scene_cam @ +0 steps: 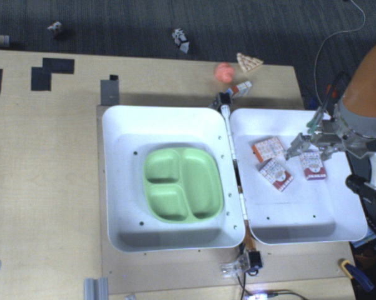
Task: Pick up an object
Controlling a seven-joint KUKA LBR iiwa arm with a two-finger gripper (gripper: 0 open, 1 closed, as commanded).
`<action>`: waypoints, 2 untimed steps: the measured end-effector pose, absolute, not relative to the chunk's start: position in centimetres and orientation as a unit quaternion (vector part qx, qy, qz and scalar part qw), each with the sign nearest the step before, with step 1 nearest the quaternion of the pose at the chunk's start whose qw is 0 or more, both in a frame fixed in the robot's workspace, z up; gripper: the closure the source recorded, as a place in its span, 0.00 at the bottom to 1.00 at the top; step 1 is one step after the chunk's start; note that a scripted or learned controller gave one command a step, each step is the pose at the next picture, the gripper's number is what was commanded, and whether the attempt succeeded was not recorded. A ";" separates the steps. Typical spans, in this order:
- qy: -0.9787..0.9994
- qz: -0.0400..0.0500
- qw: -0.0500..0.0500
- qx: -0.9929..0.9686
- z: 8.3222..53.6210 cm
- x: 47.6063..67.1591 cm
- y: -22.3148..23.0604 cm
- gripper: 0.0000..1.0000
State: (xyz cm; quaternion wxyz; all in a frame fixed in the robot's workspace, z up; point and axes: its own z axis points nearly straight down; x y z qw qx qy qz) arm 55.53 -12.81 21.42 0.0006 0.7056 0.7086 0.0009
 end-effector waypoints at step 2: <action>0.709 0.004 0.005 0.706 9.8 57.6 -11.2 1.00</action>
